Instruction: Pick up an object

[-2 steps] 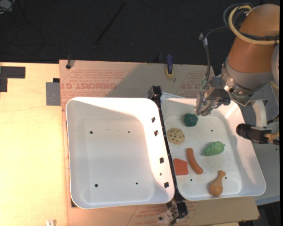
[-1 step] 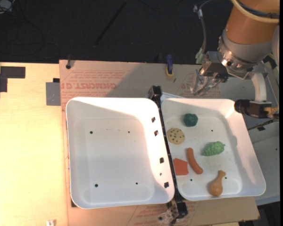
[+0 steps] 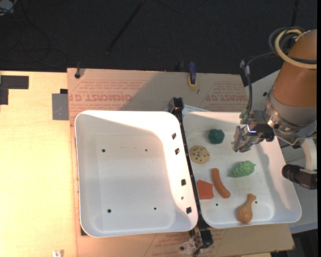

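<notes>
The right bin (image 3: 289, 208) holds 6 toys. Nearest the camera lies a drumstick (image 3: 246, 208); beyond it a red wedge (image 3: 204, 189) and sausage (image 3: 220, 182), then green grapes (image 3: 242, 168), a cookie (image 3: 199, 154) and a dark green lump (image 3: 216, 136). The gripper (image 3: 242, 144) hangs above the grapes, just beyond them; cannot tell its state.

I can make out red printed lettering on the cardboard sheet (image 3: 129, 91) behind the bins, up-left of the jaws, but it is unreadable.
</notes>
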Motion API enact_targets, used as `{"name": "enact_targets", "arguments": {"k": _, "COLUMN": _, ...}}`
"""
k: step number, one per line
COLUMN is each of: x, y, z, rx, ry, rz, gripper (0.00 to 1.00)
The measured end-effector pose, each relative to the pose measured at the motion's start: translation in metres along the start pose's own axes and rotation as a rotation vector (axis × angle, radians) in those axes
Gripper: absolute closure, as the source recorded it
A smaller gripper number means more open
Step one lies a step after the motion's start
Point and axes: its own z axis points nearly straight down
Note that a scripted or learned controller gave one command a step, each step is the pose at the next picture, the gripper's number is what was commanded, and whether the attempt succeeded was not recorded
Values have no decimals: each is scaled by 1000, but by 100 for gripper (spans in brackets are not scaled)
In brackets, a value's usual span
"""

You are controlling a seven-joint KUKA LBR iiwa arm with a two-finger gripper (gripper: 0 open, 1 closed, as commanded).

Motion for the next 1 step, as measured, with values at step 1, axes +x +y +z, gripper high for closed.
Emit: {"name": "enact_targets", "arguments": {"k": 1, "x": 72, "y": 28, "z": -106, "rx": -23, "ry": 1, "rz": -12, "gripper": 100}}
